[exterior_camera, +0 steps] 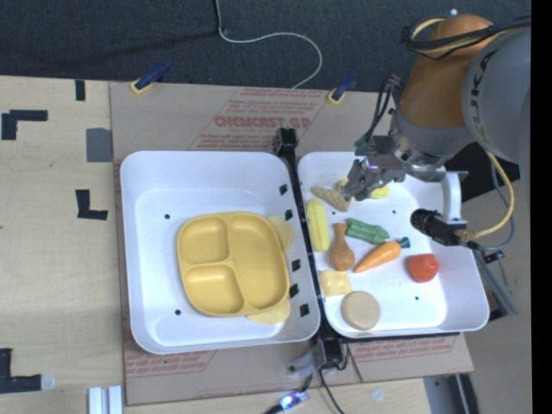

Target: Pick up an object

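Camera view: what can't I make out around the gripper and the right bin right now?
- gripper: the wrist hides the grip; contact with the tan piece is unclear.
- yellow item: mostly hidden behind the gripper.
- right bin: its upper right corner lies under the arm.

A cardboard-covered bench (216, 119) bears the left bin (142, 231) beside the right bin (461, 304).

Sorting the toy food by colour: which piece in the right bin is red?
The round tomato, at the bin's right side, just right of the carrot. The carrot is orange, the corn yellow and the green vegetable green.
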